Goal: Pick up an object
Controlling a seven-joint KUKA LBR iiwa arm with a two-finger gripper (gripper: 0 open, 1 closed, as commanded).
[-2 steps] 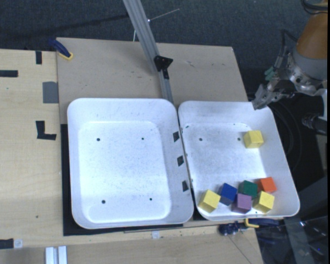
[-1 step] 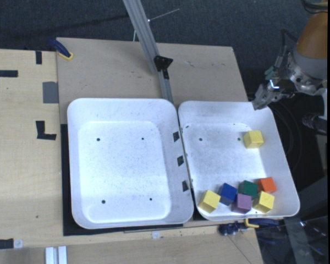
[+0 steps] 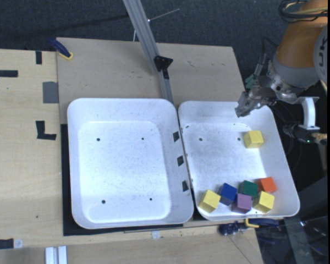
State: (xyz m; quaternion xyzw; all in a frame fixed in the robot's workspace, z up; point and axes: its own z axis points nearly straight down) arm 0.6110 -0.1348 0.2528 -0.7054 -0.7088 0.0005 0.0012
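Observation:
In the right bin [image 3: 220, 147] a yellow cube [image 3: 253, 139] lies alone near the far right side. Along the bin's near edge sits a cluster: a yellow cube [image 3: 210, 200], a blue cube [image 3: 228, 192], a green cube [image 3: 248, 188], a purple cube [image 3: 243, 202], an orange cube [image 3: 267, 185] and another yellow cube [image 3: 265, 201]. My gripper [image 3: 245, 108] hangs over the bin's far right corner, up and left of the lone yellow cube. I see nothing held at its tip.
The left bin [image 3: 124, 158] lies beside the right one. A slanted metal pole [image 3: 146, 34] crosses the bench behind the bins. A blue and yellow tool [image 3: 60, 48] lies at the far left of the bench. Cables [image 3: 300, 128] hang at the right.

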